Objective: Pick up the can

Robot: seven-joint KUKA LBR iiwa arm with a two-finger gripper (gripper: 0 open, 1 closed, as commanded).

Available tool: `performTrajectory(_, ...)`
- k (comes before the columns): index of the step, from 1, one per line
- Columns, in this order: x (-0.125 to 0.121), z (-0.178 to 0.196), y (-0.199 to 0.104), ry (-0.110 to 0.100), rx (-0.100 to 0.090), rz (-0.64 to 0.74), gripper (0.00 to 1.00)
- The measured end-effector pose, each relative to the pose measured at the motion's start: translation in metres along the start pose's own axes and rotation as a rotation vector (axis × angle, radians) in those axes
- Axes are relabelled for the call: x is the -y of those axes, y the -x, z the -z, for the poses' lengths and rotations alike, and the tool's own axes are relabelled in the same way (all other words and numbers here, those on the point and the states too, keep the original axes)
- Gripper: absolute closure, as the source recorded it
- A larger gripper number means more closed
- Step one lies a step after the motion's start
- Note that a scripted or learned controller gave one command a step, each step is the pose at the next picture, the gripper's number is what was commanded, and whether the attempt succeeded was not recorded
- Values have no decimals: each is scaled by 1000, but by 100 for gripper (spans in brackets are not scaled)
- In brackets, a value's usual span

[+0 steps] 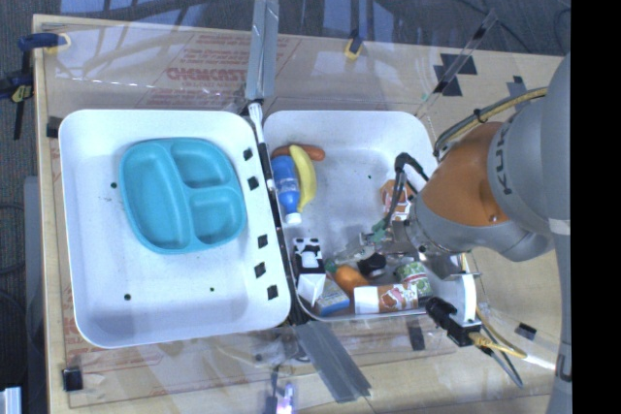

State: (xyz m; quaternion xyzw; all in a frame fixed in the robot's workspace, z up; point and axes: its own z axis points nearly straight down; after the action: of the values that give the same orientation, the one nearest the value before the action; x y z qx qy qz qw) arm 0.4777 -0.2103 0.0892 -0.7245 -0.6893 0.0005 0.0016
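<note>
can (411,283) | green-and-red label | tilted | right bin, near front edge, beside arm's wrist

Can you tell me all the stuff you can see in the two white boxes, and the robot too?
Shallow white plastic bins: two, white, side by side on the bench.
Divided plastic tray: one, turquoise, left bin.
Banana: one, yellow, right bin, top left.
Plastic bottle: one, blue, beside the banana.
Small can: one, red and green label, right bin, bottom right.
Mixed small packages: several, cluttered along the right bin's bottom edge.
Robot arm: one, grey with orange band, over the right bin.
</note>
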Motion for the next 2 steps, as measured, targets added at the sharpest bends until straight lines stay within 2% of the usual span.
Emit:
performTrajectory(1, -1, 7, 1, -2, 0, 3, 100)
performTrajectory(2, -45, 118, -24, -2, 0, -158, 100)
